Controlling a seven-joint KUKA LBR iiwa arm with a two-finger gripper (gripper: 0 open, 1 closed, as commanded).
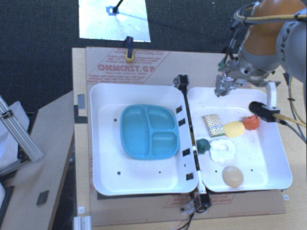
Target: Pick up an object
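Nearest the camera, a pale egg-shaped object (232, 176) is seen close to the front wall of the right bin (280, 169); beyond it a white flat piece (223, 149) lies touching a dark green lump (203, 145) beside the divider, and further back a patterned packet (213, 124), a yellow lemon-shaped object (234, 129) and a red-orange object (250, 122) are spread in a loose row across the bin's middle; the items are scattered rather than stacked, presumably so that each may be approached from above; the left bin (108, 171) is occupied by a blue divided plate (148, 131) laid flat near its centre; the gripper (223, 87) hangs over the back rim of the right bin, above and apart from every object, and nothing is seen between its fingers, though whether they are spread or pressed together cannot be told from this view; no target has been singled out, so the task is judged to be at its start; the lemon-shaped object, a likely candidate, lies with its long axis roughly left to right, its narrower end pointing toward the red-orange object just beside it; the packet's long axis runs front to back, slightly slanted.
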